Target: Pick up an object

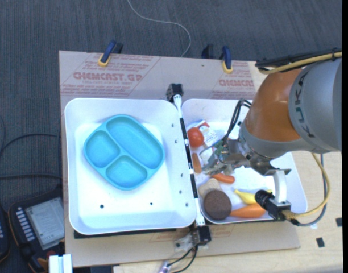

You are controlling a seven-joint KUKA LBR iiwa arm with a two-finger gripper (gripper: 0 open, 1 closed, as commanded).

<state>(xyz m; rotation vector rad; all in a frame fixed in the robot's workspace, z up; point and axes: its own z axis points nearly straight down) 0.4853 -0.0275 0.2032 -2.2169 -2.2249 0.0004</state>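
Note:
My gripper [215, 158] hangs low over the middle of the right bin [296, 178], below the arm's orange band. Around it lie several play foods: a red tomato [195, 135] to its upper left, a small orange carrot [223, 178] just beneath it, a brown round cookie-like piece [217, 203] at the bin's front, a yellow banana [246, 196] and a longer orange carrot [247, 211] at the front right. The fingers are dark and sit against clutter, so their stance is unclear, and I see nothing held between them.
The left bin [77, 209] holds a blue three-compartment plate [124, 151]. A black-and-white divider clamp [175, 92] stands between the bins. Blue clamps [108, 51] pin the cardboard base at the back. The arm's bulk covers the right bin's right half.

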